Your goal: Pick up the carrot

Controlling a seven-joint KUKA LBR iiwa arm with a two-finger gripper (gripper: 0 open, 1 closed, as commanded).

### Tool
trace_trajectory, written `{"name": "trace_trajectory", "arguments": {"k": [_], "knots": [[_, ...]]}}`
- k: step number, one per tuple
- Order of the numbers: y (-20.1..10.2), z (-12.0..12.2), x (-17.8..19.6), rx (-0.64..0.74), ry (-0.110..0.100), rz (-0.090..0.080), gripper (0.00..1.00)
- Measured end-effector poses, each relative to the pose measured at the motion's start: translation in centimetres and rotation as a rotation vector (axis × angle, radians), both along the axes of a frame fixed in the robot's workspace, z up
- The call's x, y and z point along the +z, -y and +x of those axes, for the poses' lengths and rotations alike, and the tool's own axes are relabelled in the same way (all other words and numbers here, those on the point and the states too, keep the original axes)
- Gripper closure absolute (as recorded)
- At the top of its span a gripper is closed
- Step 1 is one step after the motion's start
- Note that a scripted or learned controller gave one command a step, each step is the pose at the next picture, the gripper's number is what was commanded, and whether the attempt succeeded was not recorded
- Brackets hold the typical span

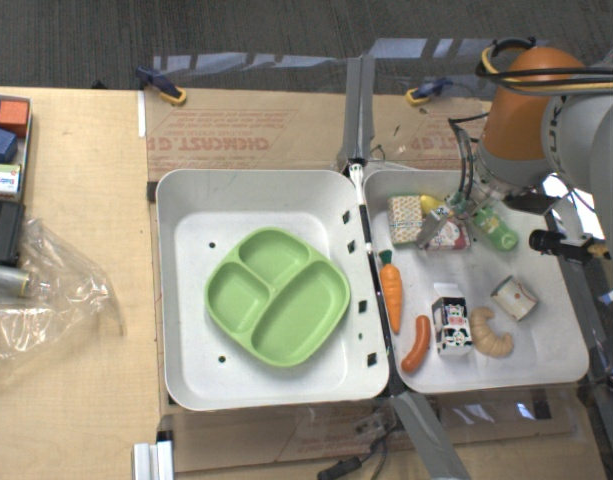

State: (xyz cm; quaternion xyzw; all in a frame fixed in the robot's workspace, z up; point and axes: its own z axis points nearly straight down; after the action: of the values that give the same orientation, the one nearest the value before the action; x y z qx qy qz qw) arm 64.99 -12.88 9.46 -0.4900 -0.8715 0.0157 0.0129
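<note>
The gripper [464, 208] is down in the clutter at the back of the right bin [561, 363]; honestly can't tell if it's holding anything. The carrot [390, 293] lies well apart, along the bin's left wall.

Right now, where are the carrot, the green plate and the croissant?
carrot [391, 293], camera view, middle of its orange body.
green plate [277, 297], camera view, central divider ridge.
croissant [491, 335], camera view, middle of its curve.

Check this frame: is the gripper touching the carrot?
Apart. The camera view shows the gripper among items at the right bin's far end, with bare white floor between it and the carrot.
</note>
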Motion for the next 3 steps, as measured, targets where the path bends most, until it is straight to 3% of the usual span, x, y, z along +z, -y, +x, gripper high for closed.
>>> {"name": "trace_trajectory", "arguments": {"k": [1,2,3], "knots": [[-0.14,0.42,0.88,0.002,0.016,0.002,1.0],[-0.18,-0.1,0.61,0.0,-0.009,0.007,0.0],[-0.23,0.43,0.2,-0.215,0.005,0.015,0.0]]}}
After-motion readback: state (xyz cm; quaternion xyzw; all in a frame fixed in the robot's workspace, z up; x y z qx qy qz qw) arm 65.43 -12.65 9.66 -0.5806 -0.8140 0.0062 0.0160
